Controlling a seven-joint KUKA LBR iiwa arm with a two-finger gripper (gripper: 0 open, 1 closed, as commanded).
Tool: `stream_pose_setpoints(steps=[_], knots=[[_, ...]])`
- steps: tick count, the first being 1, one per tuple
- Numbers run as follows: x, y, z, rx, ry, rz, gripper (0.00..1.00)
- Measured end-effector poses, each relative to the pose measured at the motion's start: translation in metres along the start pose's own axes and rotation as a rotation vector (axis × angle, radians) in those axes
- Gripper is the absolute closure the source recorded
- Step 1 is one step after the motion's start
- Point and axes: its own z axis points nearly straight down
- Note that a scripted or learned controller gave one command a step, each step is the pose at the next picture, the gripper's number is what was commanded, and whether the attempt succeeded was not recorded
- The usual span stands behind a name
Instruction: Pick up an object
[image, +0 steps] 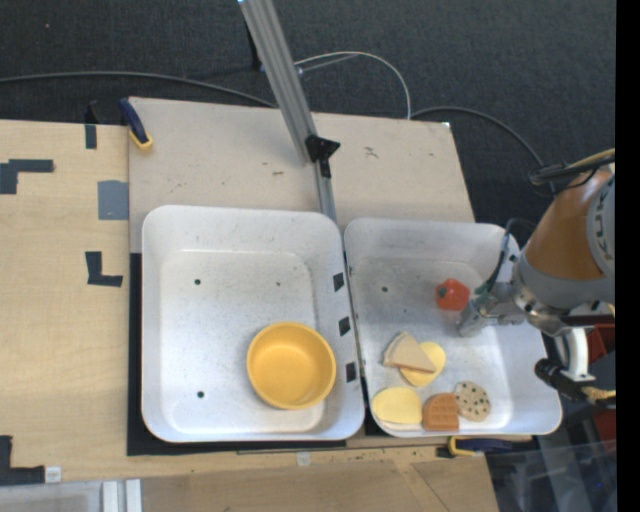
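Arm (570, 245) comes in from the right, grey w/ the orange band showing above the wrist, and it's low over the right bin (420, 240). Gripper (472, 322) is down by the bin floor, just right of the tomato (452, 294), close beside it, but contact can't be confirmed from this angle. Fingers are dark and bunched in shadow, so whether they're wide or narrow: can't tell. Nothing visibly between them. Tomato sits on the bin floor, upper middle of the right bin, well apart from the other food. Lower down in that bin: a wedge of cheese (405, 352) lying partly over a yellow heart-ish piece (428, 366), then along the front wall a yellow round slice (397, 407), a brown block (440, 411) touching it, and a speckled cookie (472, 400) just right of that. Left bin (200, 240) holds a yellow bowl (291, 365), upright, in its front-right corner. A grey pole (285, 80) slants down from the top to the gap btwn the bins. Cables (400, 85) trail over the dark floor behind.
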Motion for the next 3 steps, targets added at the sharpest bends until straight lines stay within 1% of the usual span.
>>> stream_pose_setpoints(steps=[1, 3], knots=[[0.003, 0.010, -0.048, -0.003, -0.001, 0.000, 1.00], [-0.005, 0.024, -0.168, -0.006, -0.002, 0.000, 1.00]])
